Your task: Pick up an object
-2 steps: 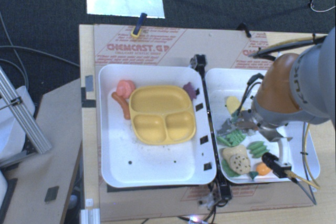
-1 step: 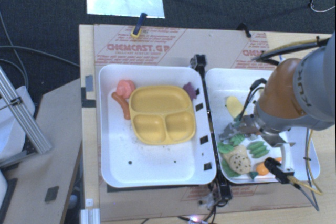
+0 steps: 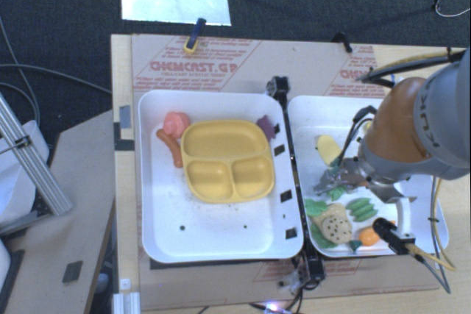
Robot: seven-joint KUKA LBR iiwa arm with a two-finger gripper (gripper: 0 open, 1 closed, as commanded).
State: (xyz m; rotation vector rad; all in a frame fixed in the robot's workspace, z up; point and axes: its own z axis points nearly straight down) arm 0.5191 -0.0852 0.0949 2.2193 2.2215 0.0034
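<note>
My gripper (image 3: 330,184) hangs low over the middle of the right bin (image 3: 318,105), under the orange-banded wrist (image 3: 397,130). Just left of and above it lies a pale yellow piece (image 3: 328,148). Right at its tip is a green item (image 3: 336,193), partly hidden by the gripper. Toward the bin's front lie a green pea pod (image 3: 360,207), a speckled tan cookie (image 3: 335,226), a green leaf (image 3: 316,207) and a small orange piece (image 3: 368,237). I see nothing lifted off the bin floor.
The left bin (image 3: 158,232) holds a yellow divided tray (image 3: 224,158), a pink item (image 3: 175,123), a reddish sausage (image 3: 171,147) and a purple piece (image 3: 266,126). A black divider with clips (image 3: 288,158) runs between the bins. Cables (image 3: 430,250) trail at the right bin's front right.
</note>
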